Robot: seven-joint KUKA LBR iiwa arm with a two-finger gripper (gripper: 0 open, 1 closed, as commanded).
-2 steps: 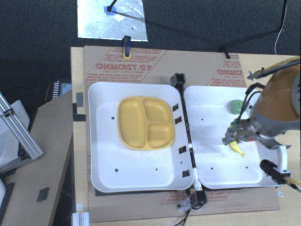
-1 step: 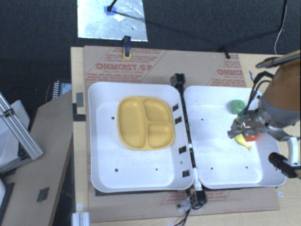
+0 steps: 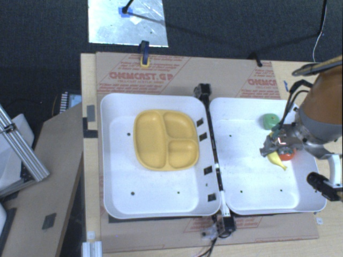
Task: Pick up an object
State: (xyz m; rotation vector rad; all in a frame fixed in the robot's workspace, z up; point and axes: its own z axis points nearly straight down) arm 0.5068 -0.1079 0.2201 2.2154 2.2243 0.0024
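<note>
A small yellow banana-shaped piece [image 3: 278, 161] lies in the right bin [image 3: 252, 197], right under my gripper [image 3: 274, 145]. A red-orange object [image 3: 287, 155] sits against it on its right. A green round object [image 3: 270, 121] rests further back in the same bin. My gripper is low over the yellow and red pieces, with the arm coming in from the right. A yellow divided plate [image 3: 165, 139] lies in the left bin [image 3: 123, 191].
A black divider [image 3: 210, 149] runs between the two bins. The bins stand on a cardboard sheet [image 3: 161, 74]. A clamp [image 3: 144, 53] sits at the back edge, and a silver panel [image 3: 127, 15] lies beyond it.
</note>
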